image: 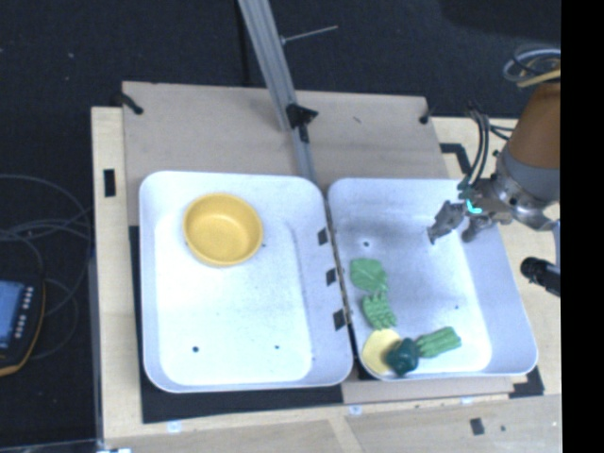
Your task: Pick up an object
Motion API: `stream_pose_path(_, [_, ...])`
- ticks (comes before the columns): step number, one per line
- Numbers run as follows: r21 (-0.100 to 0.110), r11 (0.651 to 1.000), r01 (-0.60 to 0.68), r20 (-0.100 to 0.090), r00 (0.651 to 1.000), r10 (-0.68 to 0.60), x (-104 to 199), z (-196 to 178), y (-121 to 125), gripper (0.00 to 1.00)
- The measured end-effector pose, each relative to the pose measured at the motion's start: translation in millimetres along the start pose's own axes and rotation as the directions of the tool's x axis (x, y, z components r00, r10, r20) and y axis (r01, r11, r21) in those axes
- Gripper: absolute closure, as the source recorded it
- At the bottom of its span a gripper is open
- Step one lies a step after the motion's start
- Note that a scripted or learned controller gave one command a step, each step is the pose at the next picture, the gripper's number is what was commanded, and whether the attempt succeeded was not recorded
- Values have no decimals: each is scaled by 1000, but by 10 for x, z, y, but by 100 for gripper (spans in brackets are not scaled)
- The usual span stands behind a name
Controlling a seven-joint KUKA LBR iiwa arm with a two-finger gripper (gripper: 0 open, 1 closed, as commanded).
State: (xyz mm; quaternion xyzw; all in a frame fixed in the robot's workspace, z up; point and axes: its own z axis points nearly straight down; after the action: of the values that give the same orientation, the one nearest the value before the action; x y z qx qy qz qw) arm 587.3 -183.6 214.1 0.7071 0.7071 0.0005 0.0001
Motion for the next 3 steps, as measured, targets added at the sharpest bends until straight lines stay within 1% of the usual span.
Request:
stream_pose_path(1, [0,1000,0,0,1000,0,0,0,0,0])
stream_pose_path(2, [5,1000,0,1,1000,0,5,580,73,0])
stream_pose_path(3, [5,1000,-1,1,1000,1,0,1104,62,0])
